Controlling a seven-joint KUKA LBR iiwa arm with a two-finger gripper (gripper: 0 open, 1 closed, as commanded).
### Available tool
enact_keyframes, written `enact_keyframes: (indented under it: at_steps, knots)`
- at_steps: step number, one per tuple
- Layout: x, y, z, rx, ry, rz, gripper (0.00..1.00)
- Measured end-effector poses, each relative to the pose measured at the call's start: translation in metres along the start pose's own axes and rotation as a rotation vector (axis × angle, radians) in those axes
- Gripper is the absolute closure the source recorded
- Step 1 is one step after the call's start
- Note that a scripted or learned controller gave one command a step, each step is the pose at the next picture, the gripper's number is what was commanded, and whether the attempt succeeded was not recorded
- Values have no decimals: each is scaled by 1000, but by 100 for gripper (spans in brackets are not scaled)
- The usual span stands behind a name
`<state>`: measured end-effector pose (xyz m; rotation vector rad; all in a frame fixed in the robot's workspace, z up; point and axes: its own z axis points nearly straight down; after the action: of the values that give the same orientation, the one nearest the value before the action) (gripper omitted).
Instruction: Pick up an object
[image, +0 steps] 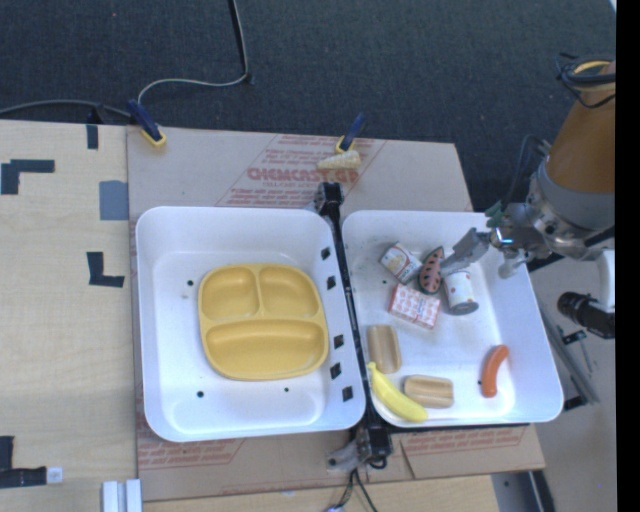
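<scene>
Gripper (470, 250) is hanging over right bin's (525, 330) far-right part, fingers' state can't tell, w/ small white can (460, 291) lying just below it, toward the bin's near edge.

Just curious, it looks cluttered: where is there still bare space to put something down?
Left bin: bare white floor rings the yellow plate. Right bin: a free patch between the sausage and the bun. It is crowded near the claw, around the small can.
</scene>
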<state>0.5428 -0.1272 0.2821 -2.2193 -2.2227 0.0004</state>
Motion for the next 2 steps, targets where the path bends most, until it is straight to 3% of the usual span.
enact_keyframes:
  at_steps: [1, 2]
  knots:
    - [15, 45, 102, 3, 1, 0, 0]
    - [-5, 70, 195, -5, -2, 0, 0]
